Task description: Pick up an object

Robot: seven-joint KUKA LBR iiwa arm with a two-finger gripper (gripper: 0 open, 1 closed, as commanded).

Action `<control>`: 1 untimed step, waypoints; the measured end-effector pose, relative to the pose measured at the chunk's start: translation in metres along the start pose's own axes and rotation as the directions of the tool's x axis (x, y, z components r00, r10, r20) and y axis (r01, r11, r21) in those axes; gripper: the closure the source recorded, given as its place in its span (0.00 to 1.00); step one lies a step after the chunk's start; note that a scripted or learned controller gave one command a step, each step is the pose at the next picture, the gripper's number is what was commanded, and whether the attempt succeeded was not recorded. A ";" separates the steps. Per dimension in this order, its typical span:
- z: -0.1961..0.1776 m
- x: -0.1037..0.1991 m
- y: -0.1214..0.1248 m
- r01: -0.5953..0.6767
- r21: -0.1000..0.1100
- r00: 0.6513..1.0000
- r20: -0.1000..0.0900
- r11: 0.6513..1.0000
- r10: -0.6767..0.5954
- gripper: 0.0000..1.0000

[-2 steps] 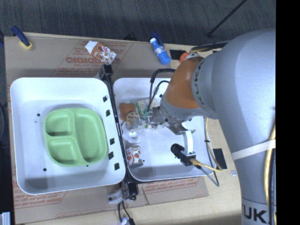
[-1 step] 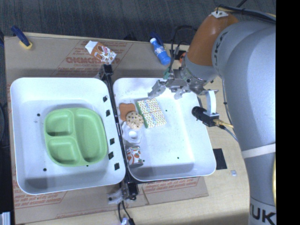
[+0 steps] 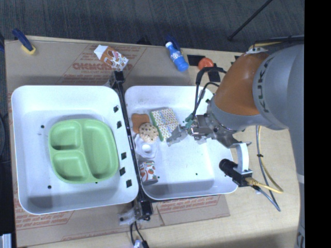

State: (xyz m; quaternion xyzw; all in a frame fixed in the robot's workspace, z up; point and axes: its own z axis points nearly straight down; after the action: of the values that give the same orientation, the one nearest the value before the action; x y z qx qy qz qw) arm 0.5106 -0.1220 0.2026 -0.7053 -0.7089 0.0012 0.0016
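Objects crowd the left side of the right bin (image 3: 207, 185): a patterned green box (image 3: 164, 120), one speckled cookie (image 3: 148, 132), a flat brown round (image 3: 139, 120), one small printed can (image 3: 148, 171). Two glossy white bins sit on the cardboard-covered table (image 3: 77, 61); the left bin (image 3: 26, 138) holds one green three-compartment tray (image 3: 83, 150). The claw (image 3: 175, 136) hovers by the box; whether it is apart or together, I cannot tell.

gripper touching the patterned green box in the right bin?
Cannot tell. In the camera view the gripper sits right at the lower right edge of the patterned green box, but blur hides any contact or gap.
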 end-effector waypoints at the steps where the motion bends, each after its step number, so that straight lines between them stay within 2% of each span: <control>1: -0.096 0.008 -0.034 0.001 -0.005 1.000 0.002 1.000 -0.001 0.00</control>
State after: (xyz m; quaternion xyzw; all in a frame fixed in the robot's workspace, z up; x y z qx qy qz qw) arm 0.4771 -0.1139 0.2990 -0.7048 -0.7094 0.0000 -0.0008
